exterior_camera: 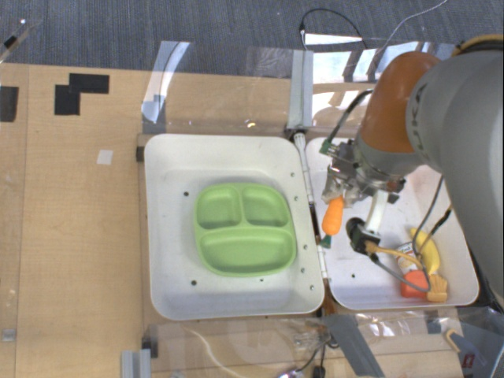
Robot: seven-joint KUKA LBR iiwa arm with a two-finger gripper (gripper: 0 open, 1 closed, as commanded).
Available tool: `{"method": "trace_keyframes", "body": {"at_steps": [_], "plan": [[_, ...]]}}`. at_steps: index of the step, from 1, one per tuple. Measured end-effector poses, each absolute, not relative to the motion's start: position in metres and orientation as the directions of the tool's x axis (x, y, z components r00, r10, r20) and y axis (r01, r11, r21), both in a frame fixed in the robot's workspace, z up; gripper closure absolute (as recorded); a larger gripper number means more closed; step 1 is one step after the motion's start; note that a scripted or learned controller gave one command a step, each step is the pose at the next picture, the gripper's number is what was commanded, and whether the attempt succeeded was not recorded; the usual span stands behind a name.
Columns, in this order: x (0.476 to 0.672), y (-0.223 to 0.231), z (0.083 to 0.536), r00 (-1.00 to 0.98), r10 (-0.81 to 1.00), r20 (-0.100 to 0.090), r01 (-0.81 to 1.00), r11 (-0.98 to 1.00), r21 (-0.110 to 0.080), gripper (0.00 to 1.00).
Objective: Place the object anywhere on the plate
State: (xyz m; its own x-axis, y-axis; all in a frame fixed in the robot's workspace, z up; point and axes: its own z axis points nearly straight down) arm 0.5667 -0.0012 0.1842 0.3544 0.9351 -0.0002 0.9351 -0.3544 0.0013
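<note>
Arm: the grey arm with its orange band reaches in from the right, over the right-hand shallow white bin [346,290].
Gripper: the two-finger gripper [340,197] hangs just above the small orange toy carrot [333,216]; I cannot tell how it is set or whether it has the carrot, since the wrist and cables hide the tips.
Object: the carrot stands nearly upright at the left edge of the right bin, close to the wall dividing the two bins.
Plate: the green plastic plate with three compartments [244,228] lies in the middle of the left-hand shallow white bin [165,290], well apart from the carrot.
Other items: a yellow toy banana [426,250] and a small orange-red block [413,284] lie toward the right bin's lower right corner.
Handling: the carrot looks light, stiff and smooth, probably hollow plastic, so it may slip or roll.
Where to hold: across the thicker middle, not the tapered end.
Progress: the carrot is not yet on the plate.
</note>
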Motion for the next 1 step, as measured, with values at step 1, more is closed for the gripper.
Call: {"method": "trace_keyframes", "body": {"at_steps": [1], "plan": [[0.5668,-0.0012,0.1843,0.355,0.935,0.0,0.935,-0.355,0.001,0.0]]}}
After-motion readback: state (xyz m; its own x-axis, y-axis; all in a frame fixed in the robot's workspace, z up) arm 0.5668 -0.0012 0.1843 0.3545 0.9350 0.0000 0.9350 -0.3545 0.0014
